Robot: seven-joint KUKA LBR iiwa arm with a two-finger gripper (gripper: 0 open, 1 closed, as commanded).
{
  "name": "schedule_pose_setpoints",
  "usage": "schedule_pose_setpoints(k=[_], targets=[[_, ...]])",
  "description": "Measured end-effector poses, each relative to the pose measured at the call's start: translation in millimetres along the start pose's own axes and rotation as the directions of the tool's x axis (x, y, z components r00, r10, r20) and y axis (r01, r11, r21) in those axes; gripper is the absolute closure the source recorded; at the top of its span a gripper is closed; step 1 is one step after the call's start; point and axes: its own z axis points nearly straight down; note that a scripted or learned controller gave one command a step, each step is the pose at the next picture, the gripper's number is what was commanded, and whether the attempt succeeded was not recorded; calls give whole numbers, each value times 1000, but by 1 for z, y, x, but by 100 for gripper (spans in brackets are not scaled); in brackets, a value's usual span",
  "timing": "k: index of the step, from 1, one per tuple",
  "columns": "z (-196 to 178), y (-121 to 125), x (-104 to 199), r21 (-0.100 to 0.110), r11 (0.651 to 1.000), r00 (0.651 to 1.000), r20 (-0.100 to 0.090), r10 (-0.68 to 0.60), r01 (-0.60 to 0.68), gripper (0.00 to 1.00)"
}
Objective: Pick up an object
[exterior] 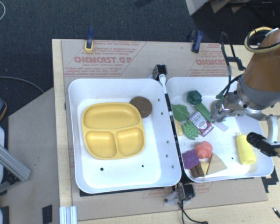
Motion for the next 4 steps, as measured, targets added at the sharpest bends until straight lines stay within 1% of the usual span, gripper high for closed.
schedule_pose_setpoints(k=[1,2,3,4], targets=[[-30,1,0,1,1000,1000,0,0,0,100],[-29,0,62,9,1000,1000,-6,-6,6,100],[-19,-12,111,12,1000,1000,-5,-5,5,100],[-18,-29,160,12,1000,1000,-5,-5,5,100]])
